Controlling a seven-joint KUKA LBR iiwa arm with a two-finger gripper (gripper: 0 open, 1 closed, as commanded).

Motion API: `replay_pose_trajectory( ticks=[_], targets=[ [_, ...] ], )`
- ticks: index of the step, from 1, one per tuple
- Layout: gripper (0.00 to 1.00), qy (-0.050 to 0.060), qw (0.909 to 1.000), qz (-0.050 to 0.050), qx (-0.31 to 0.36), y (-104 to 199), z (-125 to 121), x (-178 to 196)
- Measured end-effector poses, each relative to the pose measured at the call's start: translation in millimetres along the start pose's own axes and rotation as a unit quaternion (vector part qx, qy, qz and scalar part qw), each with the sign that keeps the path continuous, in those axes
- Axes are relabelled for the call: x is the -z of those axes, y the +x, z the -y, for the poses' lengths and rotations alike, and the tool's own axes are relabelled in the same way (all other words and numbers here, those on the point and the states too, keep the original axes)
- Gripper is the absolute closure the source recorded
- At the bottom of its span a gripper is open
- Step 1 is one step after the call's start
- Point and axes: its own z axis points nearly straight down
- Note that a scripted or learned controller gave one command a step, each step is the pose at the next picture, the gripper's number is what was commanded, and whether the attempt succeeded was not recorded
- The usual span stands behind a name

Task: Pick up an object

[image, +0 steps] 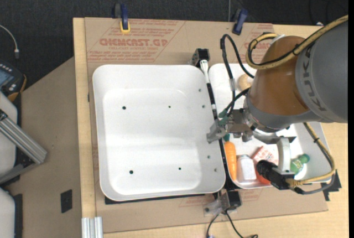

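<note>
The arm reaches in from the right and hangs low over the right bin, its bulky wrist covering most of that bin's floor. The end effector sits at the bin's left wall, close to the divide between the two bins; whether it is wide, narrow or holding anything cannot be told, because the wrist and cabling hide its working end. The things to be picked lie crowded in the right bin's near corner: an orange carrot-like piece along the left wall, a white packet with red print beside it, and a green-capped item further right. That clustering likely explains why the arm is placed so low and so near the wall. The left bin lies beside it on the tabletop.
</note>
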Motion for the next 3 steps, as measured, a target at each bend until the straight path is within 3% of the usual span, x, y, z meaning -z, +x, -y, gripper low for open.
replay_pose_trajectory(
  ticks=[1,2,3],
  targets=[
    [0.00,-0.004,1.0000,0.000,0.004,70,-62,0],
    [0.00,-0.002,1.0000,0.000,0.003,133,-22,-103],
    [0.00,-0.007,1.0000,0.000,0.001,108,-65,3]
  ],
)
